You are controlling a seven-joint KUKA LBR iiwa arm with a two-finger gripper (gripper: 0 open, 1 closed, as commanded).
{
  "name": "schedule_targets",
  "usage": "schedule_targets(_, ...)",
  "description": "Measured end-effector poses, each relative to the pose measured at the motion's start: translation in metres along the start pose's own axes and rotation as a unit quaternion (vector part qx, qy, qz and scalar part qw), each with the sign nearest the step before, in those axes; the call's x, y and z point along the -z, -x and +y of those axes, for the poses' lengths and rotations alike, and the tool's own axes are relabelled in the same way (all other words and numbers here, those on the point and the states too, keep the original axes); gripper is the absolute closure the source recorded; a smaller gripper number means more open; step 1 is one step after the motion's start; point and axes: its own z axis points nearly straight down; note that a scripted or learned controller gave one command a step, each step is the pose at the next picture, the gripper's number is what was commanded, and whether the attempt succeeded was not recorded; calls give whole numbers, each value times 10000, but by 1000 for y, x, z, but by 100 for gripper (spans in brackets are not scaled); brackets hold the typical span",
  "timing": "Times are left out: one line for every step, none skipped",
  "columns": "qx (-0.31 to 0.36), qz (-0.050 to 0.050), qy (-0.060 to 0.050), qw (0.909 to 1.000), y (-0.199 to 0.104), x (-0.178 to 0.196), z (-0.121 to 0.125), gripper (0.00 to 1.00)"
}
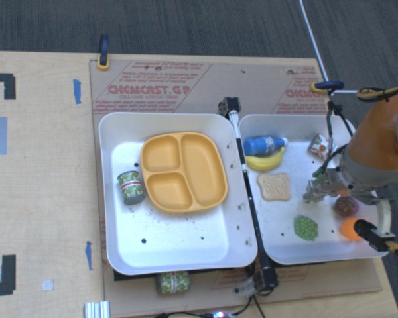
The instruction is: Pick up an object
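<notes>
Claw [316,189], grip state unclear, hovers over the right bin [278,244], green object [306,228] just below it.

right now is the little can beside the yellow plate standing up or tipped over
Tipped over. The can lies on its side on the left bin's floor, its label band facing up, touching the yellow plate's left rim.

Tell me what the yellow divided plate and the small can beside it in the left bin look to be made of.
The yellow divided plate looks like moulded plastic: uniform colour, soft matte sheen, rounded compartment ridges. The small can is probably metal with a printed green label, judging by its greyish rim, though it is too small to be certain.
</notes>
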Motion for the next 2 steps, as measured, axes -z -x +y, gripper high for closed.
schedule_targets(12, 19, -42, 10000, -43, 70, -5, 100)
schedule_targets(9, 17, -44, 10000, -42, 70, -6, 0)
